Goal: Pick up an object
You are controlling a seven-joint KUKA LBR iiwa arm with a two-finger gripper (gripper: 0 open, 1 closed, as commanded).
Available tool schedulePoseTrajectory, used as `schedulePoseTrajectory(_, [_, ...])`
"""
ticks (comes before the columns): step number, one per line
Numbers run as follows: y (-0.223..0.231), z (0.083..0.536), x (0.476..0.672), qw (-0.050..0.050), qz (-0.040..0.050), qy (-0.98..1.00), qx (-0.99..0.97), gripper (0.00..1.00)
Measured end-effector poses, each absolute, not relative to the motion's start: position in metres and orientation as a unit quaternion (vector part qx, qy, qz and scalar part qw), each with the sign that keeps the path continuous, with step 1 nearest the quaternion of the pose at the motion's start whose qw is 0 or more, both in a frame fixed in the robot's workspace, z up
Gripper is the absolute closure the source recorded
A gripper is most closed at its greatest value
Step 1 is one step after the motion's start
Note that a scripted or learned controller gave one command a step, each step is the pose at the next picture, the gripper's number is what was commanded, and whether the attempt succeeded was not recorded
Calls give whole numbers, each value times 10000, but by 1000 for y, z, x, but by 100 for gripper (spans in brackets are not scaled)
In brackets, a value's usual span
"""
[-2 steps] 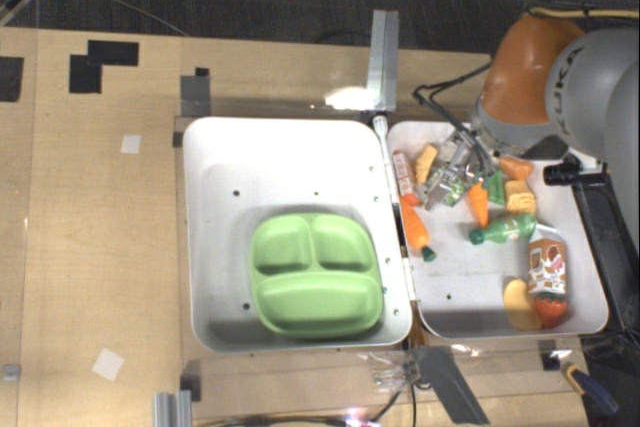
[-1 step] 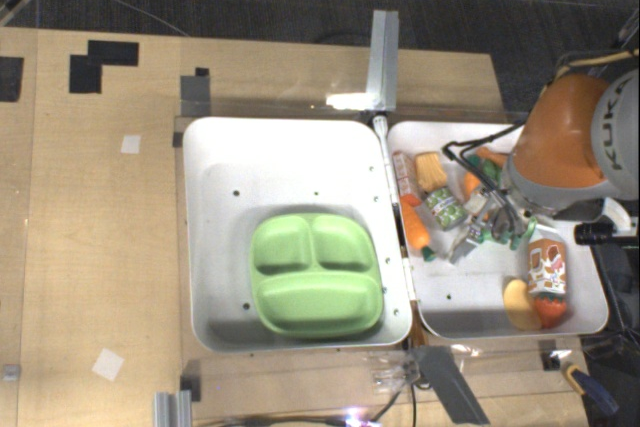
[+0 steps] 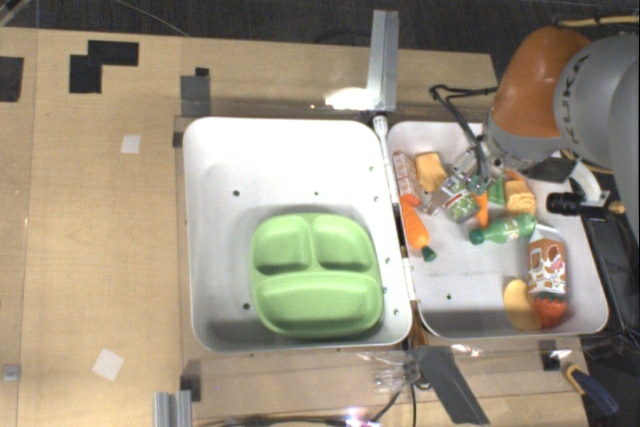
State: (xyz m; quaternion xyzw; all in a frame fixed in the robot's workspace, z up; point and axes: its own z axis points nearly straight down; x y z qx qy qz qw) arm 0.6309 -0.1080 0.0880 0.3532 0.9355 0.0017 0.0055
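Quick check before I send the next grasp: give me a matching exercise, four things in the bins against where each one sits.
Things:
1. green divided tray
2. carrot
3. juice carton
4. gripper

Places:
A. against the right bin's left wall
B. near the right bin's lower right corner
C. lower half of the left bin
D. over the clutter in the upper middle of the right bin

Pairs: 1-C, 2-A, 3-B, 4-D

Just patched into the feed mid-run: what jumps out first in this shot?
The big green divided tray lying in the left bin grabs the eye first. Next is the grey arm with its orange band reaching in from the right, its hand down among a jumble of small toy foods in the right bin.
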Motion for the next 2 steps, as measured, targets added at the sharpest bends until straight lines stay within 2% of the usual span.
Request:
schedulePoseTrajectory(1, [-89, 90, 625, 91, -11, 9413, 3373, 0])
schedulePoseTrajectory(2, [-122, 90, 565, 71, 9, 9479, 3186, 0])
